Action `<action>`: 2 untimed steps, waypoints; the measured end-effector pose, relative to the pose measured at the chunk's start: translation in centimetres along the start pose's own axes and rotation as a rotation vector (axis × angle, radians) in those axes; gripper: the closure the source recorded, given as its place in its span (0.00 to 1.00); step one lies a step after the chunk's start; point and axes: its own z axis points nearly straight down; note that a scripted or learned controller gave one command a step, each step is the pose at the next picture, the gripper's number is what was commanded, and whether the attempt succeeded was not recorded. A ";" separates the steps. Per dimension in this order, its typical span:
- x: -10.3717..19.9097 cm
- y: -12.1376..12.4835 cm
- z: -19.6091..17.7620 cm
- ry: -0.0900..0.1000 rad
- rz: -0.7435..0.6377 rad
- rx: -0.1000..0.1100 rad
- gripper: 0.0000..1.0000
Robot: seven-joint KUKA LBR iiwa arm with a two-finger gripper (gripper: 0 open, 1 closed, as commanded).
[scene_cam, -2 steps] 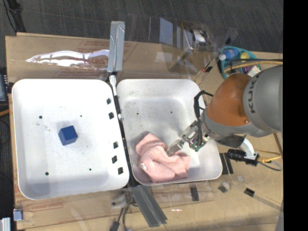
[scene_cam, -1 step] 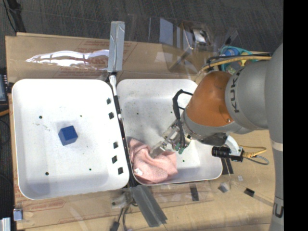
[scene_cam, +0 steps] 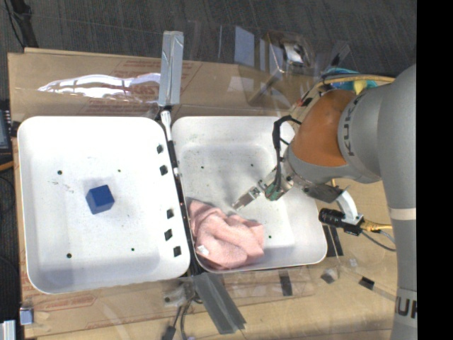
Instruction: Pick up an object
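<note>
A crumpled pink cloth [scene_cam: 225,236] lies in the near left corner of the right bin [scene_cam: 212,137]. A blue cube [scene_cam: 100,198] sits on the floor of the left bin [scene_cam: 85,129], left of its middle. My gripper [scene_cam: 242,200] hangs over the middle of the right bin, pointing down and to the left, its tip just above the upper edge of the pink cloth. Nothing shows between its fingers.
A grey divider with black clips [scene_cam: 170,190] runs between the two bins. The arm's orange band and grey body [scene_cam: 340,137] cover the right bin's right side. A cardboard sheet [scene_cam: 85,73] lies behind the bins.
</note>
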 end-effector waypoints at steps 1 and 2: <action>5.8 -3.0 0.0 0.001 -0.092 0.000 0.00; -0.5 -2.1 0.0 0.001 0.323 0.001 0.00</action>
